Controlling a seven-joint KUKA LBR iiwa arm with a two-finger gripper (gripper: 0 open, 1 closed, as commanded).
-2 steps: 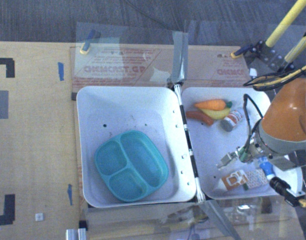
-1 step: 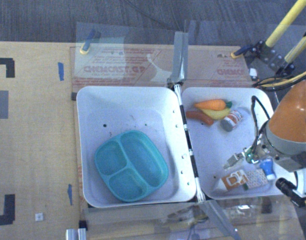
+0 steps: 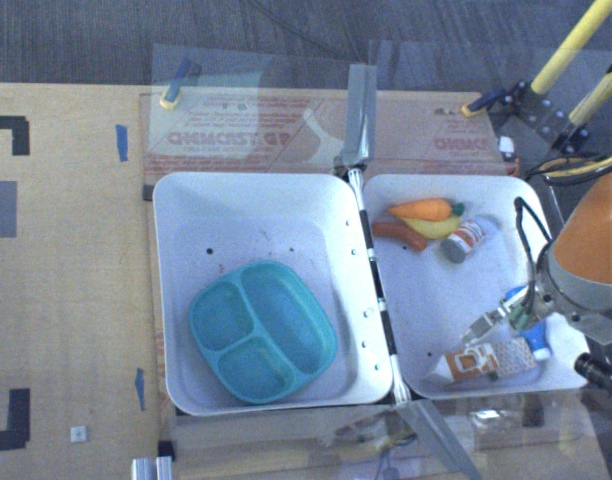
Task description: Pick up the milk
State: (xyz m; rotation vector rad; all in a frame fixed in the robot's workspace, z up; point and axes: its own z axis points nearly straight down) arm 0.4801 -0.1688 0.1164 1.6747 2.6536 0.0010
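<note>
Camera view, near edge first: milk carton [image 3: 493,361] lies flat on its side at the front of the right bin [image 3: 426,298], blue cap toward the arm. Looks light, thin-walled, likely crushable and slick; best pinched across its flat body. Gripper [image 3: 498,317] hovers just above it, fingers apart, nothing between them. Farther back: small can [image 3: 467,240], banana [image 3: 433,227], carrot [image 3: 422,209].

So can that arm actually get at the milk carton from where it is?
Probably yes: the milk carton lies on its side in the right bin, just below the gripper, nothing covering it.
</note>
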